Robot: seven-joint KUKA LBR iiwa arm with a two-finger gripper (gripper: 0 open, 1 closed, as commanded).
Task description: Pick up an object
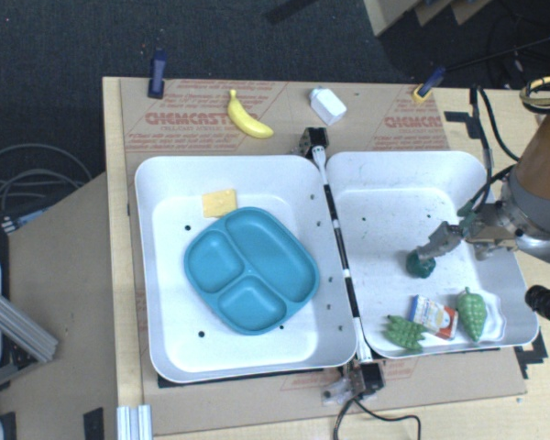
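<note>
My gripper (440,243) reaches in from the right and hangs low over the middle of the right bin (385,191). A small dark green round object (421,265) lies directly below and to the left of its tip; I cannot tell whether the two touch. Along the bin's front edge lie a leafy green toy (403,332), a small white, red and blue packet (434,316) and a bumpy green fruit-like toy (472,312).
The left bin (165,337) holds a blue divided plate (248,269) and a yellow square piece (219,203) behind it. On the cardboard behind the bins lie a banana (247,117) and a small white box (328,105). Cables hang at the right.
</note>
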